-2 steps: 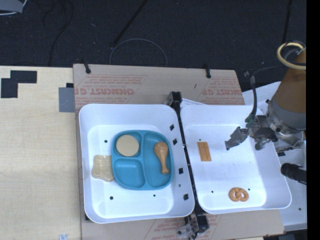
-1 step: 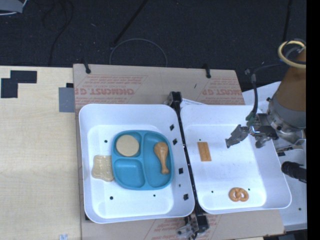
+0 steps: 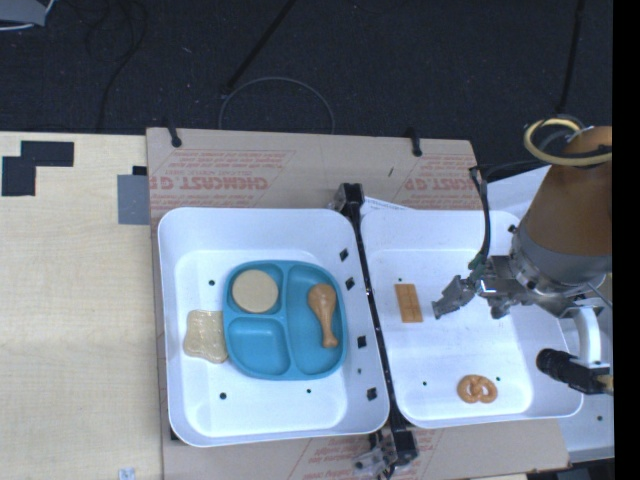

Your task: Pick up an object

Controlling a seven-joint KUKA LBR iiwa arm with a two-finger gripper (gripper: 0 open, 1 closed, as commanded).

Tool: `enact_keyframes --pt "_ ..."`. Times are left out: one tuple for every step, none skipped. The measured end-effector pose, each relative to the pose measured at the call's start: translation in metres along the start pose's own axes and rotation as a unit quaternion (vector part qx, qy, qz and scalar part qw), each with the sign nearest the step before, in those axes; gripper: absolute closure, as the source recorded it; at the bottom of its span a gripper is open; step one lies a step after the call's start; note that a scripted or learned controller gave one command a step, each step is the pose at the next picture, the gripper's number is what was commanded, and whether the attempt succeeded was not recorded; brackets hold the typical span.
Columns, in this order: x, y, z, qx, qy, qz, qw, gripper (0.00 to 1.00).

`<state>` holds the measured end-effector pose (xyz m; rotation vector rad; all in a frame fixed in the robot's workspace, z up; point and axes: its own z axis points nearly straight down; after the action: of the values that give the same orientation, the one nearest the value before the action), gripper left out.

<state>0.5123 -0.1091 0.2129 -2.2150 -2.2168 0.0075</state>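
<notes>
Tan cracker [image 3: 408,303] just left of tool [image 3: 452,299], tool's grip state unclear

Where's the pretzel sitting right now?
The small brown twisted pretzel lies on the floor of the right white bin, near its front edge, below the tool and to the lower right of the tan rectangular cracker.

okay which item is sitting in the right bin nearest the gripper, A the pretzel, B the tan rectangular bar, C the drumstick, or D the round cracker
B: the tan rectangular bar lies in the right bin just left of the gripper, while the pretzel lies lower, toward the bin's front edge.
</notes>
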Motion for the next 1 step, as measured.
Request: enact_keyframes --pt "-0.0018 -0.0051 0.045 0.0 0.0 0.001 1.0 0.0"
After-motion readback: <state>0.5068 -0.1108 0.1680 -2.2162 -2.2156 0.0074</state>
